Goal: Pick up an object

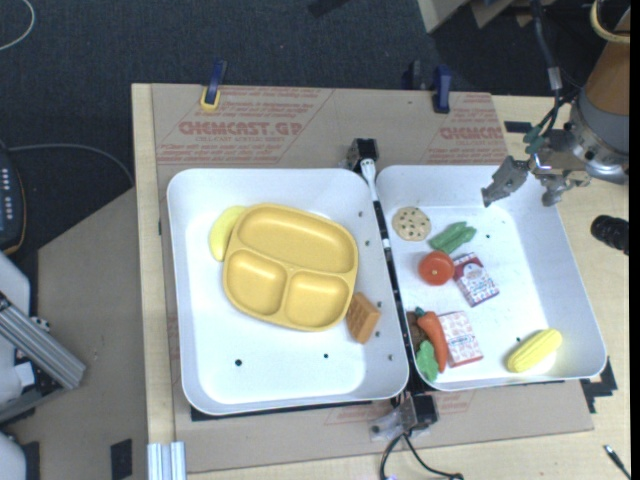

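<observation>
In the left bin [200, 368], a yellow divided tray [290, 266] fills the middle, a brown wafer [362, 317] at its right edge. Right bin [575, 268]: carrot [432, 336], tomato [436, 268], corn cob [533, 349], cookie [410, 223]. Over the bin's far right corner, the gripper [527, 184] hangs with fingers spread apart, nothing between them, touching nothing.

Yellow divided tray [290, 266], red tomato [436, 269], green pea pod [452, 236], yellow corn [533, 350], white bins [190, 268]
</observation>
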`<state>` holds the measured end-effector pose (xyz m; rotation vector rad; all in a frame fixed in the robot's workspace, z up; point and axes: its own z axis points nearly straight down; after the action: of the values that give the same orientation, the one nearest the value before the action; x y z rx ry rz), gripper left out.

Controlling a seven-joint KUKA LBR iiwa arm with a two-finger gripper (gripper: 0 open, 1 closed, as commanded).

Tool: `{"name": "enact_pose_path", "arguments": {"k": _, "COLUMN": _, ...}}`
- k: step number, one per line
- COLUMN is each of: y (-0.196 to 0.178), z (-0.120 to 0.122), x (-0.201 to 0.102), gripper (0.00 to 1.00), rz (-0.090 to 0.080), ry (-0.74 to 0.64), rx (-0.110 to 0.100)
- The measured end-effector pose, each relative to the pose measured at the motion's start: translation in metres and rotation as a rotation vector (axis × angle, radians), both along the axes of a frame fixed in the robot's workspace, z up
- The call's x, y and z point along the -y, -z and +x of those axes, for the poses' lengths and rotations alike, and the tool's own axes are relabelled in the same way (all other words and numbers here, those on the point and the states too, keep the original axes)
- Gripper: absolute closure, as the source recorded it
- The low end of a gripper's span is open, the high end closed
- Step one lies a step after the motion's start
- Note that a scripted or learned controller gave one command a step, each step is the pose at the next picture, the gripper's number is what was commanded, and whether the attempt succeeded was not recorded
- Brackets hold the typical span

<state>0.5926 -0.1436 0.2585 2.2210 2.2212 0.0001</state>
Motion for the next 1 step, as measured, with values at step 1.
{"name": "enact_pose_path", "arguments": {"k": 1, "y": 0.0606, "z": -0.0001, "x": -0.0088, "gripper": 0.00, "rz": 0.003, "ry": 0.000, "rx": -0.008}}
